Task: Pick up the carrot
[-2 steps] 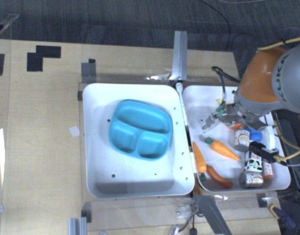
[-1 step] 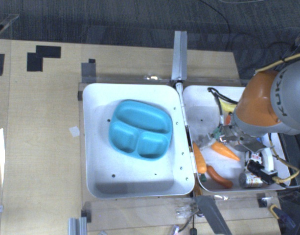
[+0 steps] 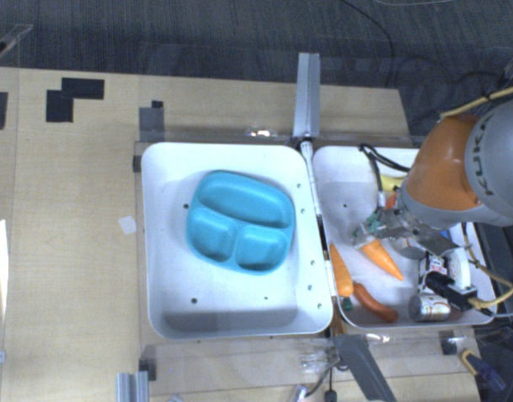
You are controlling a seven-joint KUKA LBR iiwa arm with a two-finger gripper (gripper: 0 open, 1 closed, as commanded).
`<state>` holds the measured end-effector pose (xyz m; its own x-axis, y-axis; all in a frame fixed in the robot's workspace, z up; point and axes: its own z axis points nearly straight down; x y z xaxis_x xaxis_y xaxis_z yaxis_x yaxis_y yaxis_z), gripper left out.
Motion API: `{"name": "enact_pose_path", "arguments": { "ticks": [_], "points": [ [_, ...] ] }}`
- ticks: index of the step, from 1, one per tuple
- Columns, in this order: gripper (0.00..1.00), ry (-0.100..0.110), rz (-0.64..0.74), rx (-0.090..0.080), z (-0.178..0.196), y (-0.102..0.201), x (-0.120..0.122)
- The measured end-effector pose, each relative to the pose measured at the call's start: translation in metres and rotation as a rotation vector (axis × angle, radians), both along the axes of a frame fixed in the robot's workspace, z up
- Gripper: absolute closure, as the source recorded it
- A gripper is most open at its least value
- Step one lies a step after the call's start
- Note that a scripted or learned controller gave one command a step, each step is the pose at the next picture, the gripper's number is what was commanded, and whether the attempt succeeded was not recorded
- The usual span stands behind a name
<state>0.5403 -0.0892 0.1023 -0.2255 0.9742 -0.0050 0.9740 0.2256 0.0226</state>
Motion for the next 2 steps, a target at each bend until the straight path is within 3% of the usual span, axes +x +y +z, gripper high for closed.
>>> {"name": "enact_pose_path", "arguments": {
  "ticks": [1, 2],
  "points": [
    [1.00, 0.014, 0.175, -0.004, 0.210, 0.032, 0.010],
    [1.00, 0.018, 0.248, -0.004, 0.141, 0.052, 0.088]
  ]
}}
